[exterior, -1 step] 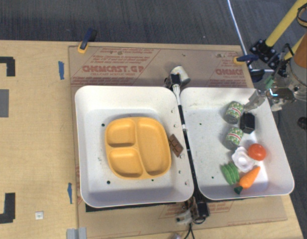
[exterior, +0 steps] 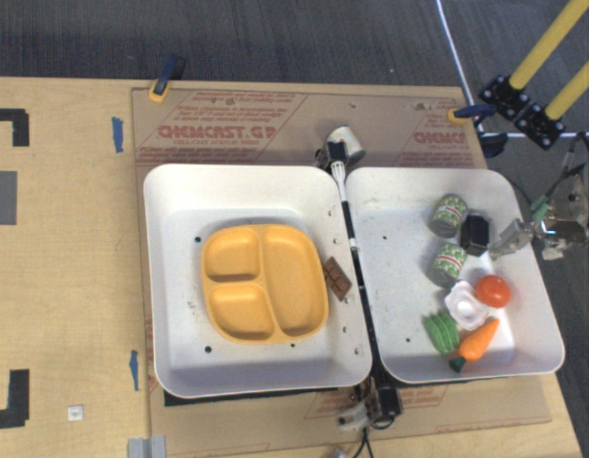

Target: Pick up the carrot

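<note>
The carrot [exterior: 476,340] is orange with a green stub at its lower-left end. It lies slantwise in the near right corner of the right bin [exterior: 399,208]. Its upper end touches a white toy piece [exterior: 463,304], and a green leafy toy [exterior: 441,331] lies just to its left. A red tomato [exterior: 494,291] rests a little above it.
Two small green cans [exterior: 450,214] [exterior: 450,261] and a black block [exterior: 475,232] sit further back in the right bin. The left bin [exterior: 170,256] holds a yellow divided plate [exterior: 265,281] with a brown bar [exterior: 337,277] at its right edge. A metal fitting [exterior: 547,225] sticks in at the right bin's rim.
</note>
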You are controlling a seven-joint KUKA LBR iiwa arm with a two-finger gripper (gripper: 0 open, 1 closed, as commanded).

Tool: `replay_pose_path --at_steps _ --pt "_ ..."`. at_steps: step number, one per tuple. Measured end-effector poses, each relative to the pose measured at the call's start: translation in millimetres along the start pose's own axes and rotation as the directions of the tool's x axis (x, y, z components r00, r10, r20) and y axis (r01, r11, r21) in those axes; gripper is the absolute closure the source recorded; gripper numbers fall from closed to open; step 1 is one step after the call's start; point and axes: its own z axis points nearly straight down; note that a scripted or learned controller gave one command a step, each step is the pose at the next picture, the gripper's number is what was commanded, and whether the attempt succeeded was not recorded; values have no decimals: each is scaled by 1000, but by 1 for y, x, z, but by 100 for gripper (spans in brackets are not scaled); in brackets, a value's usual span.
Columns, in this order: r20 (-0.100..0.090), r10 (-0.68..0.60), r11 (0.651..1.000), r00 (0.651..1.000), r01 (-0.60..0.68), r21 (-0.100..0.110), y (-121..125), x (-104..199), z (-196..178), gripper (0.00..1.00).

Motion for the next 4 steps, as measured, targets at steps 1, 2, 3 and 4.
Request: replay_pose_path --at_steps 1,2,3,4 --pt "5 -60 998 998 60 -21 -28 2 59 0" --pt "29 -50 998 998 51 -34 -27 -8 45 100" --pt "-2 190 982 982 -190 2 -44 67 71 100" --pt "-1 362 932 932 -362 -1 -62 125 10 100"
